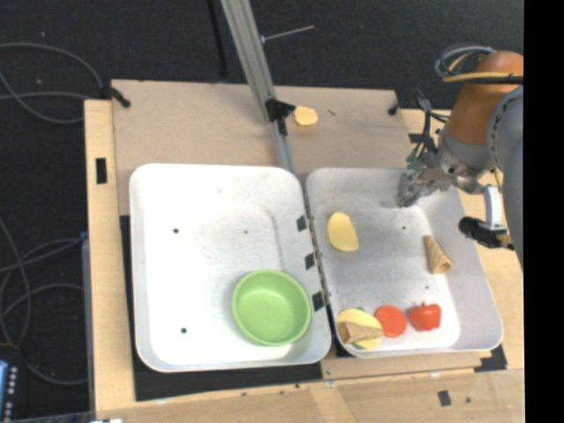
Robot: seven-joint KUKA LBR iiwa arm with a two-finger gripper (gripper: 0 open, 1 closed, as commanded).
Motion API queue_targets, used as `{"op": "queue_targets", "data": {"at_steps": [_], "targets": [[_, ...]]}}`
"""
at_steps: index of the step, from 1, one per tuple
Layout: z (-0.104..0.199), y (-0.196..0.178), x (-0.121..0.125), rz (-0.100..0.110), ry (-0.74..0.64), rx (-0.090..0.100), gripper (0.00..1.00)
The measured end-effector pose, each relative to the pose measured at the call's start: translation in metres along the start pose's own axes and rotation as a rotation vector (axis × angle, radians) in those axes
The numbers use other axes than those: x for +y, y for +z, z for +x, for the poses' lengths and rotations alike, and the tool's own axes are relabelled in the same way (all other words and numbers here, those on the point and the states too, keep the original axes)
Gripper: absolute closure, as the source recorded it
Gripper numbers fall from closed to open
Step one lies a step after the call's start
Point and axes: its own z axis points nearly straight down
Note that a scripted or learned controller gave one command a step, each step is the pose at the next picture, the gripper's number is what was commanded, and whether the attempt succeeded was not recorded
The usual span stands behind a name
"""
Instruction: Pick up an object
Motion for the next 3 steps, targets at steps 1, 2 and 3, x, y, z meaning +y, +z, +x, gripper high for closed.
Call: {"op": "queue_targets", "data": {"at_steps": [1,2,3], "targets": [[0.007,-0.051,0.000,-0.002,0.000,0.008,1.00],[0.009,-0.111,0.011,-0.005,-0.001,0.007,1.00],[0.018,-0.165,0.010,-0.004,-0.001,0.008,1.00]]}}
